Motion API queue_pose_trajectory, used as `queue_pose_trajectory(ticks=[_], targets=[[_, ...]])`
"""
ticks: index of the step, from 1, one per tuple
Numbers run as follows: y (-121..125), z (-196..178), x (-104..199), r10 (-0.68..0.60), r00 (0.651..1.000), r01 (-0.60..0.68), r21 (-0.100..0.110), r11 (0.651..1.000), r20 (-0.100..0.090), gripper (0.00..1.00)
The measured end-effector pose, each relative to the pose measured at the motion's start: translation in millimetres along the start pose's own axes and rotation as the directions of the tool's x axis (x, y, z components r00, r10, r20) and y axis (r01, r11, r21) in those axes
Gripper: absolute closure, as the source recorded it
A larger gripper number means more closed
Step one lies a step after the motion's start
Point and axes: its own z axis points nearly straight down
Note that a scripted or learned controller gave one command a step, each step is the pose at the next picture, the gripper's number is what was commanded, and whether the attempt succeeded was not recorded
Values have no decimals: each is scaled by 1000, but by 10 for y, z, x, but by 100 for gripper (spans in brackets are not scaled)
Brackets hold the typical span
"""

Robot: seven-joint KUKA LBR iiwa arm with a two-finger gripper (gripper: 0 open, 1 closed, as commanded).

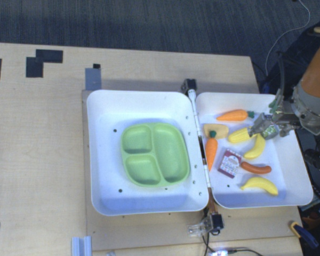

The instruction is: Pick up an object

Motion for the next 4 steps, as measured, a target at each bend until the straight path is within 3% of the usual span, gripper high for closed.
queue_pose_trajectory(ticks=[1, 2, 3, 4], targets=[[-360, 1416, -464, 2, 1000, -2, 1, 1000, 0, 0], [-340, 1300, -460, 1, 1000, -1, -4, 1000, 0, 100], [-340, 1301, -460, 1, 1000, -1, -4, 1000, 0, 0], [-534, 1534, 33, 2, 1000, -2, -8, 1000, 4, 0]])
